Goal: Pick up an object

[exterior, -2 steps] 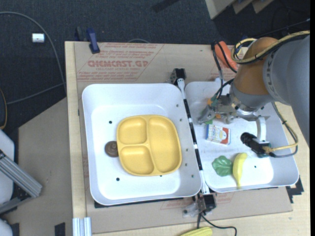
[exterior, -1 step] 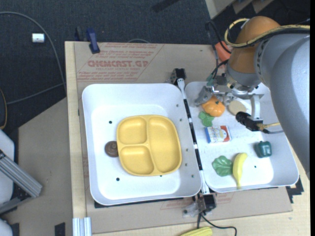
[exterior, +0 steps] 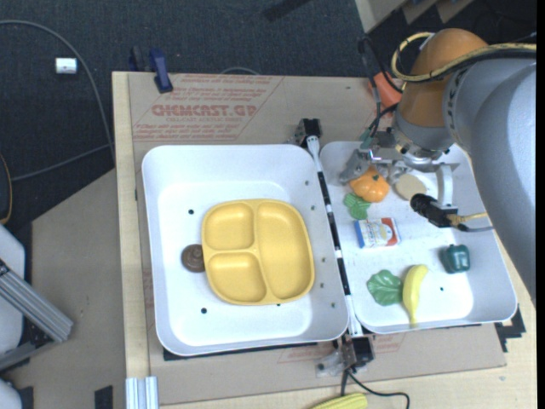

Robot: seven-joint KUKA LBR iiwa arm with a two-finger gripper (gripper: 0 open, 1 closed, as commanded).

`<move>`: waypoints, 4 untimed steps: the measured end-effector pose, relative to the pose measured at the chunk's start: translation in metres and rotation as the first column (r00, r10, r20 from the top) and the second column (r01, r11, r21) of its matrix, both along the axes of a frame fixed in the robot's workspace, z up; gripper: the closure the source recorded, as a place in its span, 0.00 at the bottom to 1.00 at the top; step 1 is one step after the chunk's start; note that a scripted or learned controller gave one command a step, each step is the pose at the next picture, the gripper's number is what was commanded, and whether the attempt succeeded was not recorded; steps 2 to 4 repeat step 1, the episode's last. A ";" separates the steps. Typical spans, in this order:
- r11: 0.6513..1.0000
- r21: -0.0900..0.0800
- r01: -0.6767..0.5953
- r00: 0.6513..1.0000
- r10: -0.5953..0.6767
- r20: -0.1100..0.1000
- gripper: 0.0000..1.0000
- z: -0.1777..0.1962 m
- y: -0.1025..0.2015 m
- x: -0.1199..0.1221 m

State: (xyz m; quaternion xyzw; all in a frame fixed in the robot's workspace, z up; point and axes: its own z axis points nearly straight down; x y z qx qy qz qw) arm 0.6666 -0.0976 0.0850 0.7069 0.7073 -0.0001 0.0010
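My gripper [exterior: 372, 165] hangs low over the far left part of the right bin [exterior: 477, 301], directly above a small orange toy fruit [exterior: 371, 188]. It is at or very near the fruit, but contact cannot be made out. A green piece [exterior: 356, 204] lies against the fruit's near left side, and a beige round item [exterior: 412, 183] lies to its right. Further forward in that bin are a small white, red and blue packet [exterior: 376, 233], a teal block [exterior: 456, 258], a yellow banana [exterior: 414, 290] and a green leafy toy [exterior: 384, 286].
The left bin [exterior: 170, 186] holds a yellow divided plate [exterior: 257, 250] with a brown round object [exterior: 192, 257] at its left edge. A black part with a yellow cable [exterior: 434, 211] juts out of the wrist over the right bin. The bulky grey arm [exterior: 502, 118] covers the bin's far right corner.
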 end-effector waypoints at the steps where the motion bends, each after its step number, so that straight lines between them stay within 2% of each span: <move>1: 1.000 -0.001 -0.001 1.000 0.001 0.002 1.00 0.010 0.000 0.001; 4: 1.000 -0.001 -0.001 1.000 0.001 0.002 1.00 0.010 0.000 0.001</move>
